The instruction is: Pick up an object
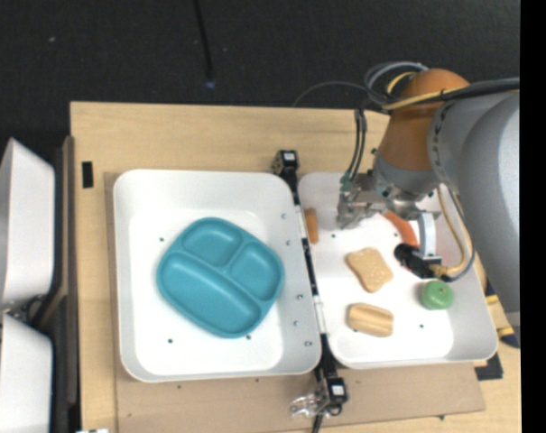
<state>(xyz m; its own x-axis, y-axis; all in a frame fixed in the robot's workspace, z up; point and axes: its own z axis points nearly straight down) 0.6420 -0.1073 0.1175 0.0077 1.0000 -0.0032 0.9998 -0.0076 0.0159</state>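
You see a blue divided plate (pixel 220 276) lying in the left bin (pixel 133 242), toward the surface's (pixel 209 133) left edge.

bench (pixel 200 138): pale wood, matt | bins (pixel 142 332): white plastic, smooth | divided plate (pixel 220 276): teal plastic, semi-gloss

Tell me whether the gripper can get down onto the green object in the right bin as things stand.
Probably yes. The green object lies apart from the two tan food pieces with nothing on top of it, and the gripper hangs over the same right bin. The bin's wall close by may crowd one finger.
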